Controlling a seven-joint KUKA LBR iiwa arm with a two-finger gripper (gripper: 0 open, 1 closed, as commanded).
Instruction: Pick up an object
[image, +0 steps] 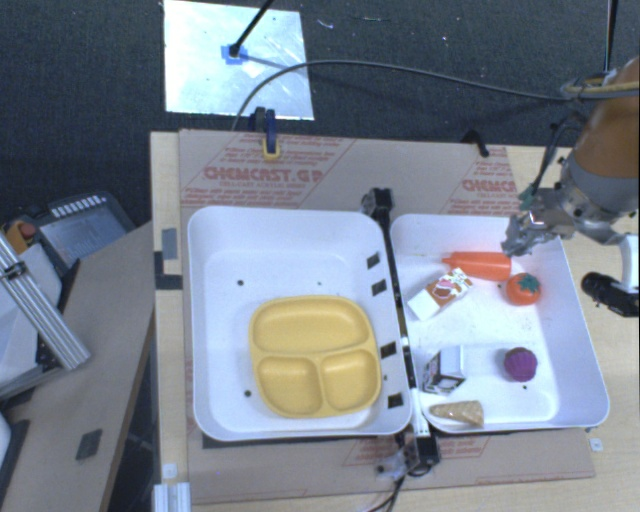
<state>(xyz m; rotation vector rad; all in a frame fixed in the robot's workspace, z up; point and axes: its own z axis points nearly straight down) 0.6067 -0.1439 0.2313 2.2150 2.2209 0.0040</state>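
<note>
Six small items crowd the right bin (575, 330): orange carrot (480, 265), tomato (523, 288), small carton (449, 288), purple fruit (519, 364), silver box (447, 366) and a cone-like piece (457, 412) at the lower edge. Arm enters from the frame's right, gripper (523, 235) low at the bin's upper right, just above the carrot's right end; finger state can't be told, nothing visibly held. Left bin (215, 250) holds a yellow divided plate (313, 355).

On the tabletop (165, 330) lies a cardboard sheet (330, 165), with 2 white bins (215, 300) side by side on it.
</note>
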